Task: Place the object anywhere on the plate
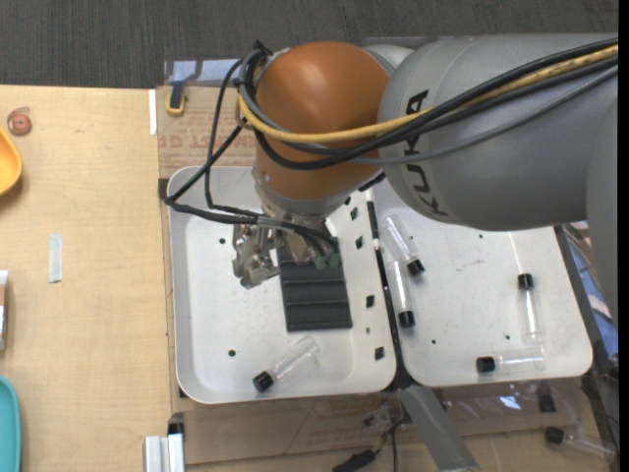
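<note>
— Where is your tool?
— My tool (256,261) hangs over the left bin (197,362), toward its back edge, just left of the black ribbed plate (316,301) at the bin's middle. Spread or pressed together: I cannot tell, my own wrist covers it.
— And the object?
— A capped clear tube (287,364) lies near the left bin's front edge, apart from the plate. More tubes (529,308) lie in the right bin (462,264).

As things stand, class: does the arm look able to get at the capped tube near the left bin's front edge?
Probably yes. The tube lies alone on bare bin floor, and the gripper hangs just behind it in the same left bin, with nothing between them.
</note>
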Tool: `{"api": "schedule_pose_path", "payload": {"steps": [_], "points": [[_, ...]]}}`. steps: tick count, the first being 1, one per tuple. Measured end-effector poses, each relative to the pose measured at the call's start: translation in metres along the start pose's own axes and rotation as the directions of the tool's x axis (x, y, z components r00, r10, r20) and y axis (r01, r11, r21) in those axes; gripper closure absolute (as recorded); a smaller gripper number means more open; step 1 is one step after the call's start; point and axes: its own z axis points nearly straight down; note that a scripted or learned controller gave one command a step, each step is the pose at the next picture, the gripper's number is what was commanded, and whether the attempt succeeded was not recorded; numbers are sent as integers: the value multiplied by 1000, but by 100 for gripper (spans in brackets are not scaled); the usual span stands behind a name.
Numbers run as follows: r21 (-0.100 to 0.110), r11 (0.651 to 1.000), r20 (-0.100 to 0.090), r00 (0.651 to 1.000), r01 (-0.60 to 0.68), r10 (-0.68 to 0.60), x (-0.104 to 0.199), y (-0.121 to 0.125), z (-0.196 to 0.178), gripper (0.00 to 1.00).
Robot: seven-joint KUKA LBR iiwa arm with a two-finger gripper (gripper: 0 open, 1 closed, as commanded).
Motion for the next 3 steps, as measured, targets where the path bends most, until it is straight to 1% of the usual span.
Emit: {"api": "schedule_pose_path", "payload": {"steps": [1, 2, 3], "points": [[0, 999, -1, 999, 42, -42, 44, 17, 63, 100], [0, 963, 3, 963, 270, -270, -9, -4, 30, 100], [-1, 949, -1, 949, 314, -314, 41, 16, 124, 100]]}}
